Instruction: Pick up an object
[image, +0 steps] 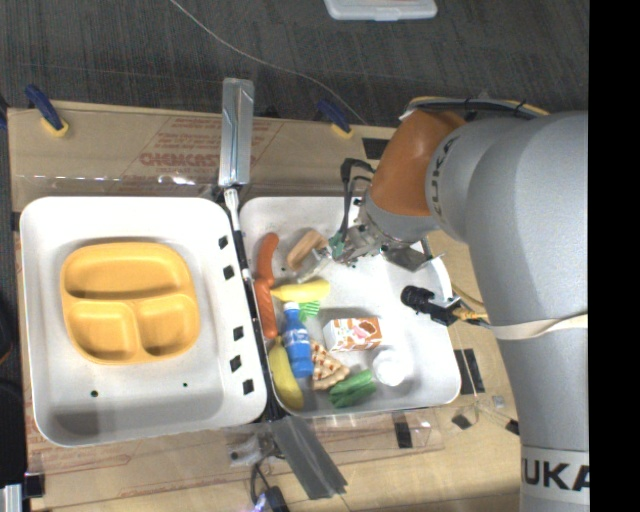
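Observation:
The right bin (440, 375) holds a heap of toy food. A tan bread piece (303, 246) lies at the back, beside an orange-red sausage (266, 257). A yellow corn cob (303, 291), a blue bottle (296, 340), a banana (284, 377), a pizza slice (324, 367), a green pepper (352, 388), a red-and-white carton (354, 333) and a white cup (390, 368) fill the middle and front. My gripper (343, 246) is low over the back of this bin, just right of the bread piece. Nothing is visibly lifted.
The left bin (40, 380) carries a yellow divided plate (128, 300). A metal divider bar (235, 130) runs between the bins at the back. My grey arm (520, 220) covers the right bin's right rim.

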